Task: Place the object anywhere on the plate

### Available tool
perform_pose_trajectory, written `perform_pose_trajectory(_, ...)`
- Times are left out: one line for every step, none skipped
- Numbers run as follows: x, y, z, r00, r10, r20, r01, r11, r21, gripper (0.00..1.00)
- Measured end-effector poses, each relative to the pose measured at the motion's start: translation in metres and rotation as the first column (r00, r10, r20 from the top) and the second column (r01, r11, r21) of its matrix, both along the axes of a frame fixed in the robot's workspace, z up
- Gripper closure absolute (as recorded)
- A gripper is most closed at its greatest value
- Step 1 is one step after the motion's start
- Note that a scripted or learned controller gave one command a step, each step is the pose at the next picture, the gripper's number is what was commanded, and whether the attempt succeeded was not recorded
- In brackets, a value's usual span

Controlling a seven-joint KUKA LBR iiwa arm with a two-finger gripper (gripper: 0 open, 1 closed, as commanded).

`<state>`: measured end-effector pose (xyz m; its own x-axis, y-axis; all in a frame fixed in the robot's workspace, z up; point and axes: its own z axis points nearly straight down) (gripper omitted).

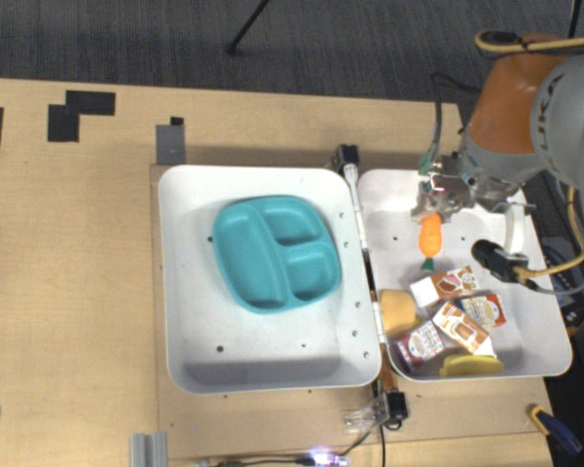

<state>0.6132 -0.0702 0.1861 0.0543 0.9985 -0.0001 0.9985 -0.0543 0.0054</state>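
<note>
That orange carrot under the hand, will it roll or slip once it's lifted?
The carrot looks like a smooth plastic toy, so probably light and stiff. Its tapered, rounded body may slip from the hand and would likely roll on the plate.

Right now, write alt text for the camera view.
A grey arm's claw hangs over the right white bin, just above an orange toy carrot with food packets nearby. A teal divided plate sits in the left white bin.

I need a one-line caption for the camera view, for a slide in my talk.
The gripper hangs just above an orange carrot toy in the right bin, while the teal plate waits in the left bin.
</note>
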Motion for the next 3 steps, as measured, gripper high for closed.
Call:
perform_pose_trajectory(-0.006,0.096,-0.001,1.000,0.027,-0.003,-0.027,1.000,0.005,1.00)
perform_pose_trajectory(0.037,0.150,0.026,0.998,0.070,0.003,-0.070,0.998,0.003,1.00)
perform_pose_trajectory(0.036,0.147,0.025,0.998,0.065,-0.001,-0.065,0.998,0.001,0.00)
